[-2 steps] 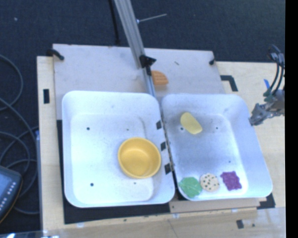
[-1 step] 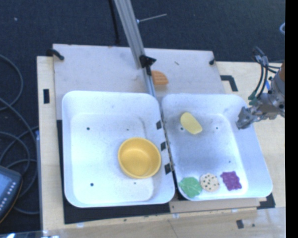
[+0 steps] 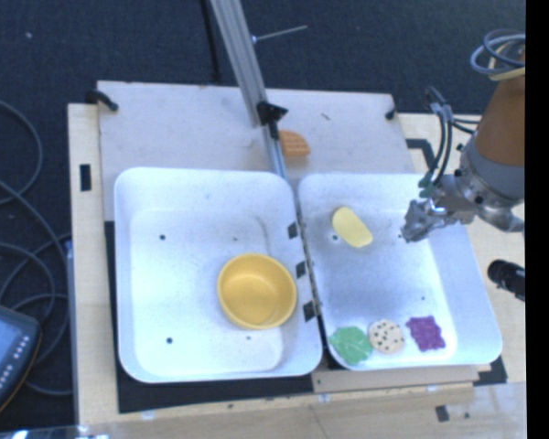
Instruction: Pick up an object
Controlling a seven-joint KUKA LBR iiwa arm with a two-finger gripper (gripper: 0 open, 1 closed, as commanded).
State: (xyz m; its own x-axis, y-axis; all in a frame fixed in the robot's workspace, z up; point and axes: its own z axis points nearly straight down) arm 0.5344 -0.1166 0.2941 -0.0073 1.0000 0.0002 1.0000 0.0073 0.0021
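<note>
In the right bin (image 3: pixel 457 291) a pale yellow oblong object (image 3: pixel 351 228) lies near the back left. Along the bin's front edge sit a green piece (image 3: pixel 349 343), a round cookie with dark dots (image 3: pixel 385 336) and a purple piece (image 3: pixel 426 332). A yellow bowl (image 3: pixel 255 290) stands in the left bin (image 3: pixel 156 245). My gripper (image 3: pixel 415 224) hangs over the right bin's back right part, to the right of the pale yellow object and apart from it. Nothing shows between its fingers.
An orange object (image 3: pixel 295 144) lies on the board behind the bins. A slanted metal rail (image 3: pixel 242 58) runs from the top down to the gap between the bins. A dark device (image 3: pixel 0 355) and cables lie on the floor at left.
</note>
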